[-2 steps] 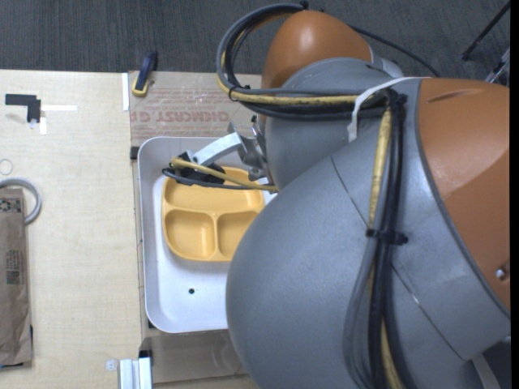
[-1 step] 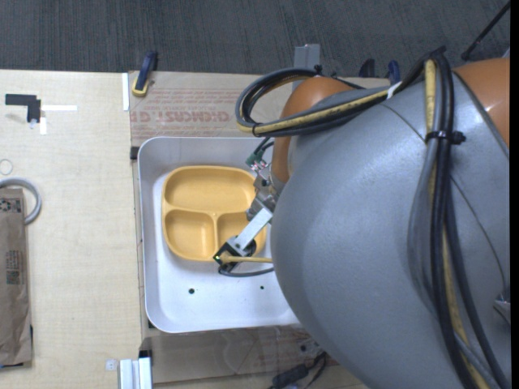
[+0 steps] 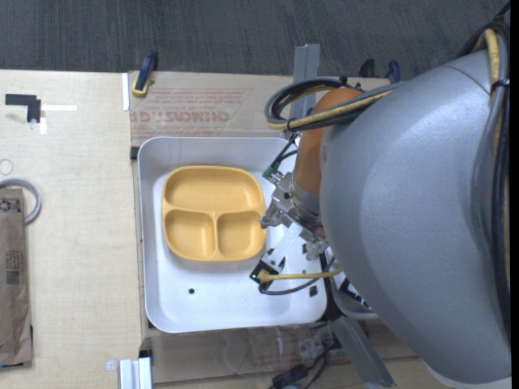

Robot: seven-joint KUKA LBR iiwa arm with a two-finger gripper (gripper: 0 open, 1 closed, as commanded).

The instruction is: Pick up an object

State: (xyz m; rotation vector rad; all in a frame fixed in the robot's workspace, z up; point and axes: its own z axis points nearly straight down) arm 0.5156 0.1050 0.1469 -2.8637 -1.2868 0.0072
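Yellow divided plate [image 3: 214, 212] in white bin [image 3: 154, 241], right rim touching claw [image 3: 274, 211], grip state indiscernible.

The scene is brightly and evenly lit from above, with soft, diffuse light and no hard-edged shadows. The shallow white plastic bin [image 3: 159, 298] reads clean and bright, close to overexposed on its floor. The yellow three-compartment plastic tray [image 3: 212, 212] shows gentle shading along its inner walls — no glare. The large grey rounded arm housing [image 3: 422, 217], near the lens, looks soft and slightly out of focus, with a smooth highlight gradient across it.
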